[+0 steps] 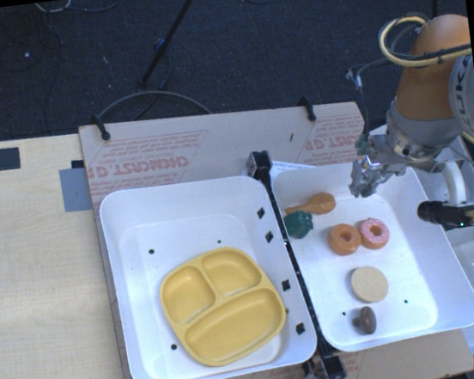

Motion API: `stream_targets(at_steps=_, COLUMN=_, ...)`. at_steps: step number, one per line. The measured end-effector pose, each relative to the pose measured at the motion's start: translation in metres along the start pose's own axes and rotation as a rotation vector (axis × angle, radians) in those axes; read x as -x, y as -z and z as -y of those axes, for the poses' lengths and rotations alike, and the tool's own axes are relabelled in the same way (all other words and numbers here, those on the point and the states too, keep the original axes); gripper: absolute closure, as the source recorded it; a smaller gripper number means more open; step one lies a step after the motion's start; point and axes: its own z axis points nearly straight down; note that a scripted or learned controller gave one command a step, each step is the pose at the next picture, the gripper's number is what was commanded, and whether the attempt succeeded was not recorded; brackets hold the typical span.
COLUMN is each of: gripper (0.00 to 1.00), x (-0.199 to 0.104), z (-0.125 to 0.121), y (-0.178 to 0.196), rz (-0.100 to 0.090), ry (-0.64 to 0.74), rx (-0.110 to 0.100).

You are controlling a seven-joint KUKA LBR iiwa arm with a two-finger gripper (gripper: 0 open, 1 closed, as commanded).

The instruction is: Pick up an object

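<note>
The gripper [364,178] hangs over the right bin's [457,285] back edge; I cannot tell its state. Nearby lie a drumstick [312,206], two donuts [358,236], with bare floor around them.

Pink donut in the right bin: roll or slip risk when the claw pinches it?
The pink donut lies flat, so it probably won't roll unless tipped on edge. Its rounded, glossy-looking rim may slip from a pinch. It touches the orange donut, so a push would likely shove both.
</note>
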Motion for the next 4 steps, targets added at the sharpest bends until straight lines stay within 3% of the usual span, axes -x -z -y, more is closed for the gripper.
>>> stream_targets(at_steps=1, gripper=1.0, x=-0.001, z=0.008, y=0.057, rz=0.0, ry=0.005, rx=0.001)
stream_targets(at_steps=3, gripper=1.0, x=-0.09, z=0.046, y=0.057, rz=-0.003, ry=0.007, rx=-0.008)
stream_targets(at_steps=4, gripper=1.0, x=-0.137, z=0.06, y=0.039, rz=-0.002, ry=0.007, rx=-0.009)
